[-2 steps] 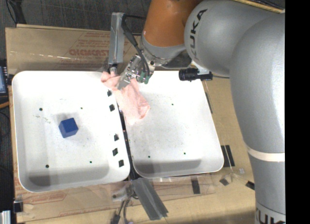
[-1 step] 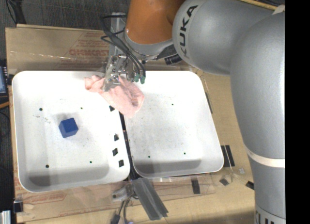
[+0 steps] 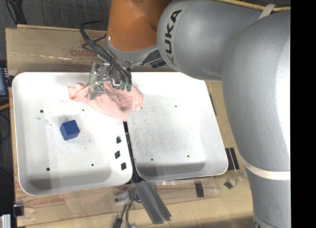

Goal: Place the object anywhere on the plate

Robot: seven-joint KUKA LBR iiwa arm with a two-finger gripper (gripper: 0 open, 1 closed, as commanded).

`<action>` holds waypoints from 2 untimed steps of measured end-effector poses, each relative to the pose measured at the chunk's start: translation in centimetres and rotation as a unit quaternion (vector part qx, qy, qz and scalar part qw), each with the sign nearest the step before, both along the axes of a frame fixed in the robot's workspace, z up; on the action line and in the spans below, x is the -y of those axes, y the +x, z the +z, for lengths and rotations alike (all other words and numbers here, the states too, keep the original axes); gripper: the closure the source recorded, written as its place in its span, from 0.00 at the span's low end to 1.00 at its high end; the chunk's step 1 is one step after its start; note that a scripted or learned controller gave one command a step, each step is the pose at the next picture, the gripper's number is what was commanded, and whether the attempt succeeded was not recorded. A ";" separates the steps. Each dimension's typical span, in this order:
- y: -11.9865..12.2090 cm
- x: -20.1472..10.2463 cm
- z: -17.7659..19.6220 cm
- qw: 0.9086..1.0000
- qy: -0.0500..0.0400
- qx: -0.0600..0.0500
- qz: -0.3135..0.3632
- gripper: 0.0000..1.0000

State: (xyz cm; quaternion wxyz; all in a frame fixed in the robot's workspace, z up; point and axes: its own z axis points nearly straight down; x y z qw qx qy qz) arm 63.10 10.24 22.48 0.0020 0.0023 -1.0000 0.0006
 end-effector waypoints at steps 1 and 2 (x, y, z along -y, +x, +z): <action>-0.1 -5.2 0.4 1.000 0.000 0.002 0.000 1.00; -0.1 -5.2 0.5 1.000 0.000 0.003 0.000 0.00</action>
